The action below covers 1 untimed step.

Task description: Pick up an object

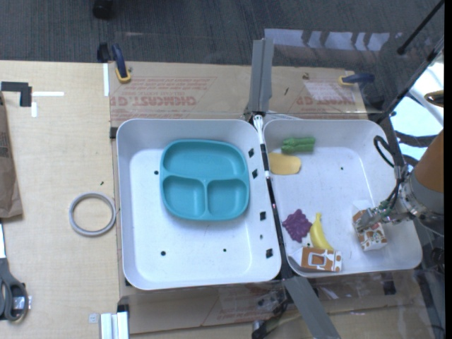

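White right bin [332, 189]: gripper [369, 221] set on small carton [371, 234] at four o'clock; finger state possibly clamped, cannot be told.

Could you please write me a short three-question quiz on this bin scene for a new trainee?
1. True or false: the teal divided plate lies in the left bin.
2. Which item lies closest to the banana? A) green toy B) purple grapes C) tape ring
3. Fill in: the tool is over the small printed carton in the ______ bin.

Key: 1 true. 2 B; the grapes sit just beside the banana, whereas the green toy lies at the right bin's far edge and the tape ring is out on the bench. 3 right.
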Motion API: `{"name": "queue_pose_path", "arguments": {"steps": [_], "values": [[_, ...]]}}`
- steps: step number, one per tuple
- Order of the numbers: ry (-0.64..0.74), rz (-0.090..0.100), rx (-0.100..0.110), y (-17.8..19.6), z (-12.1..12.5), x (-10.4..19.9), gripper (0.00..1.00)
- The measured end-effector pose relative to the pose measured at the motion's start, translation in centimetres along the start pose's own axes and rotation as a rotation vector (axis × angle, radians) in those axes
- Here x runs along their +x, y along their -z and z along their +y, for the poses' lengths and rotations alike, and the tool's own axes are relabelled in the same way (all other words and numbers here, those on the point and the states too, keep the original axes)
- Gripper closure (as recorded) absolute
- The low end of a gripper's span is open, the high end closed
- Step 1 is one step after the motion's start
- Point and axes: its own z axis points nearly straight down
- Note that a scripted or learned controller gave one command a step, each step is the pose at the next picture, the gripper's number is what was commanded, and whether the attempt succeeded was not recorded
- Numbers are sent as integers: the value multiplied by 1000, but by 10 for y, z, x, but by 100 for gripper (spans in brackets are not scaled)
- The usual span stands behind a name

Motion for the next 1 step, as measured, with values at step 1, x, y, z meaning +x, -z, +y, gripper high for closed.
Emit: {"name": "queue_pose_path", "arguments": {"steps": [1], "values": [[-20, -1, 4, 127, 9, 61, 100]]}}
